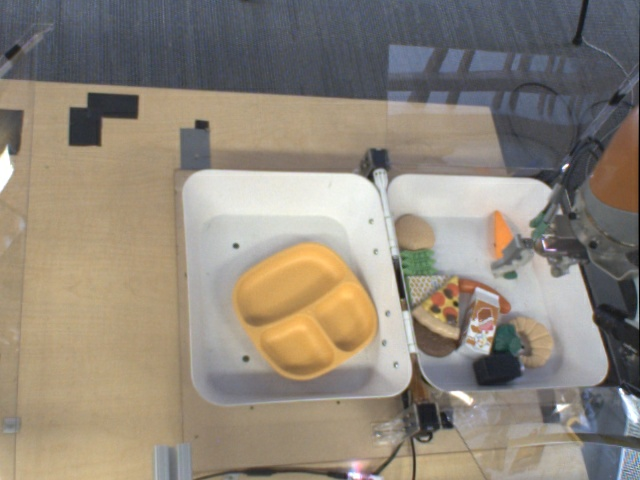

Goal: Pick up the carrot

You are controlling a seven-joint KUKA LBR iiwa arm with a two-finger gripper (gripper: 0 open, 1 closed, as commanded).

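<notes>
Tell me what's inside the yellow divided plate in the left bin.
Nothing visible: all three compartments of the yellow divided plastic plate show bare yellow. The plate covers the shallow white left bin floor beneath it, so anything under it is hidden.

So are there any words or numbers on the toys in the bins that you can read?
None can be read.
Small white and red printed carton in the right white bin: it bears print, too small and blurred to read.
Round pizza toy beside it: coloured toppings, no letters.

The arm [612,183] is cut off by the right edge.
</notes>
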